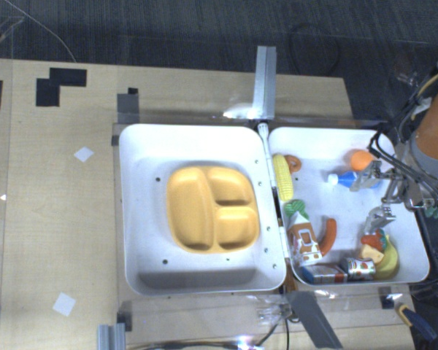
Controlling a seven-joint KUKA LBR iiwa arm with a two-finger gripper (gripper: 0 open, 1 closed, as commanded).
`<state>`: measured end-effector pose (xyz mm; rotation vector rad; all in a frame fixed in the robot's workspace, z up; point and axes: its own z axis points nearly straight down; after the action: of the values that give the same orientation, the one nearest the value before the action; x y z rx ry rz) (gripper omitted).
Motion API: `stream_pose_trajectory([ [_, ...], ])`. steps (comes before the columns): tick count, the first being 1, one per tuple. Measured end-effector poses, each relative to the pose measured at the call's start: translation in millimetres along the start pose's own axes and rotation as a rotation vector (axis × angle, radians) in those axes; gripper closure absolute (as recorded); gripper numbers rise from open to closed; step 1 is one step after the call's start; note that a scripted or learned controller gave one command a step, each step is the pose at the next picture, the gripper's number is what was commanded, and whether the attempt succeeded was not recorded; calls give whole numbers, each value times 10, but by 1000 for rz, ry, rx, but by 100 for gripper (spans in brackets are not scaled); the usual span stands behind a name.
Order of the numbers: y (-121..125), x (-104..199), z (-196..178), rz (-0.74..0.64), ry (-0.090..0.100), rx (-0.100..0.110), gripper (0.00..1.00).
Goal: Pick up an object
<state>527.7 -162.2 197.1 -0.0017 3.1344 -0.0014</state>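
Found the jaws low inside the right bin (pixel 423 265), hanging from the arm (pixel 432 126) near that bin's right wall. Could not tell whether wide or narrow; saw nothing clearly between them. Judged the likeliest target to be the small red piece (pixel 372 240), just beside the jaws on the near side, touching the banana (pixel 387 257) behind it. Noted the banana's long axis running roughly along the right wall, curving into the near corner. Placed the red sausage (pixel 327 233) further left, tilted, and the can (pixel 360 269) along the near wall. Reckoned a short drop toward the near corner enough, with crowding as the risk.
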Motion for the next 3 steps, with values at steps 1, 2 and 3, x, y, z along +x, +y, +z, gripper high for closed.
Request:
stream_pose_trajectory([
  [1,11,-31,-127,-5,-10,2,100],
  [2,14,-31,-123,-6,-9,2,0],
  [3,522,-24,-1211,351,-9,-1,0],
])
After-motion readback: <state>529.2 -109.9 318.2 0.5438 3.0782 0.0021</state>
